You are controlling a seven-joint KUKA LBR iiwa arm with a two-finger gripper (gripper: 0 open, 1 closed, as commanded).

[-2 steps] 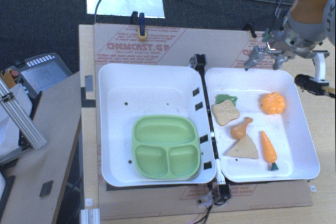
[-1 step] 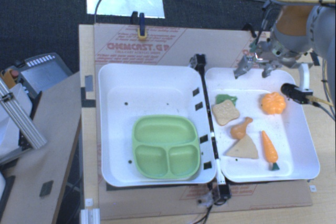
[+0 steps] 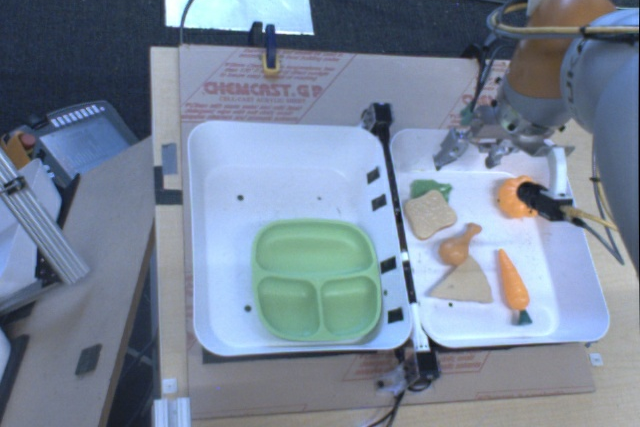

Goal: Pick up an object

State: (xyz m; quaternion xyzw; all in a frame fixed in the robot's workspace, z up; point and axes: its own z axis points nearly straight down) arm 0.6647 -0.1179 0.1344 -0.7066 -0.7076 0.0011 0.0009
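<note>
end effector point(image 3: 470, 151) spread wide, holding nothing, over right bin point(image 3: 580, 315) on cardboard-covered bench point(image 3: 300, 85); dark carpet point(image 3: 80, 5) behind.

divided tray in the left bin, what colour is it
Light green tray, seen clearly in the camera view.

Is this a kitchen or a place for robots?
Probably a robot testing lab, not a kitchen. The robot arm reaches over two white bins on a workbench, and the food is toy food, like the carrot and bread slice. The green divided plate is plastic too.
</note>
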